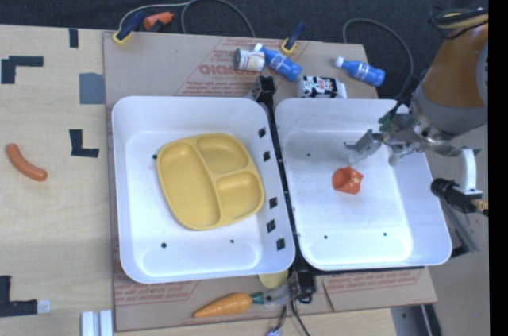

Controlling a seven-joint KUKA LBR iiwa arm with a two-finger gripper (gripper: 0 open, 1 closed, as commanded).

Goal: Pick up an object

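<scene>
A small red-orange object [347,180] lies in the middle of the right white bin [413,247]. My gripper [375,151] hangs over the bin's back right part, just above and to the right of the red object and apart from it. Its two grey fingers [359,144] are spread open with nothing between them. The grey arm with its orange band [460,48] comes in from the right edge.
The left bin [131,247] holds a yellow divided plate [209,179]. Behind the bins lie a white bottle [249,59], two blue bottles [283,64] [361,71] and a black-and-white pack [321,86]. A carrot [224,305] lies at the front and a sausage [25,162] at far left.
</scene>
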